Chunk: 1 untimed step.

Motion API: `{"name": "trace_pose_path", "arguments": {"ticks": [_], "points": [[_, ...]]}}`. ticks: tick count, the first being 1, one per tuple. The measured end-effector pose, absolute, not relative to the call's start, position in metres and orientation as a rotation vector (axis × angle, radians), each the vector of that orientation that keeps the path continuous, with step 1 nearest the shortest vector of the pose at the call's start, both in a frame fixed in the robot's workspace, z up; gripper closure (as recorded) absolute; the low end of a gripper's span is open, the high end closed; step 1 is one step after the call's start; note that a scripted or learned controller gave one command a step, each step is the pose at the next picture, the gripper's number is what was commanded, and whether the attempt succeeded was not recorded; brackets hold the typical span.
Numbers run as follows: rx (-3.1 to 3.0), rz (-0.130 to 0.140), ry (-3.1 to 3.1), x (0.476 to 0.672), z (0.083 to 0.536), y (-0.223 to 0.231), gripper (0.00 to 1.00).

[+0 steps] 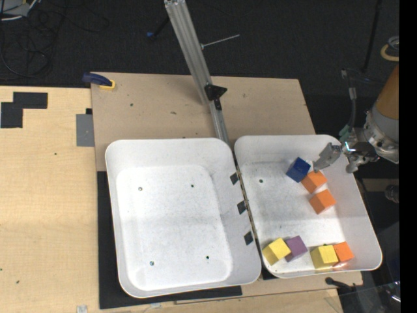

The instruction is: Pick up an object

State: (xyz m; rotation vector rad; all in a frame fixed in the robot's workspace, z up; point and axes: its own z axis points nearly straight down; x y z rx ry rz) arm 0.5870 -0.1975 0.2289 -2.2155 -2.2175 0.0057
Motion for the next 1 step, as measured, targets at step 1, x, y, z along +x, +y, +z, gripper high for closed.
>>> {"name": "trace_pose_path", "arguments": {"ticks": [1], "points": [[-2.217,0.003,-2.222,0.5879,0.2316,-0.1975,0.00]]}}
